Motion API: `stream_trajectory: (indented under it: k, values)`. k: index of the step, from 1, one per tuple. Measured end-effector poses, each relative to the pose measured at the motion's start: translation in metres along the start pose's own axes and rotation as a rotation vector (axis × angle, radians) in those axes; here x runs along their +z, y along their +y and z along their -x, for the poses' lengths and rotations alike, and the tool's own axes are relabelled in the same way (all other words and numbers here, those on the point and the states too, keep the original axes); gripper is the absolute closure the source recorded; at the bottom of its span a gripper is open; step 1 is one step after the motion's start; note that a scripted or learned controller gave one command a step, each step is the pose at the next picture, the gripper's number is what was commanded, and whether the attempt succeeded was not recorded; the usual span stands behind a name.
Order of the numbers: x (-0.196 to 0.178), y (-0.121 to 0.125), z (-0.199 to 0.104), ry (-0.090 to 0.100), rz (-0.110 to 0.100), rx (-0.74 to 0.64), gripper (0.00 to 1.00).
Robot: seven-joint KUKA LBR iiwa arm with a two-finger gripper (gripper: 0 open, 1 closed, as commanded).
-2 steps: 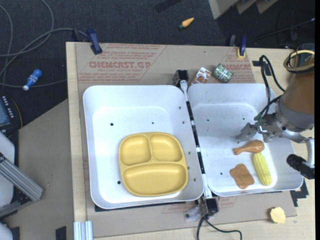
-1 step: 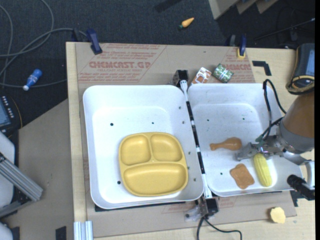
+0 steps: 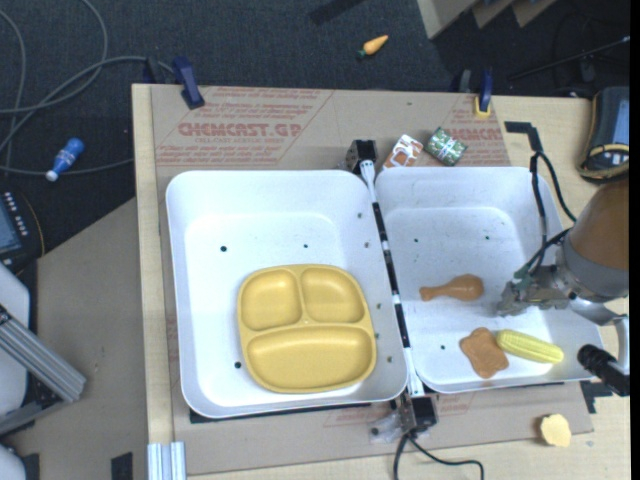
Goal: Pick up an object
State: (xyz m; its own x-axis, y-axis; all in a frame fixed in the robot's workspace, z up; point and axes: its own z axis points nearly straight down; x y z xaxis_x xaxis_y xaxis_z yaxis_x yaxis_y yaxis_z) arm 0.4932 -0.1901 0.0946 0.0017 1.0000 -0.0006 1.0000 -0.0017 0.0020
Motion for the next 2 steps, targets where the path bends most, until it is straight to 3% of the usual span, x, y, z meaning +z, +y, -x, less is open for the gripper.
stream_trajectory:
  k: [1,2]
  values:
    - [-0.108,-0.013,0.028,-0.006,0.008,0.001,1.0]
    - [0.013,-0.014,-0.039,0.003,-0.004,-0.005,1.0]
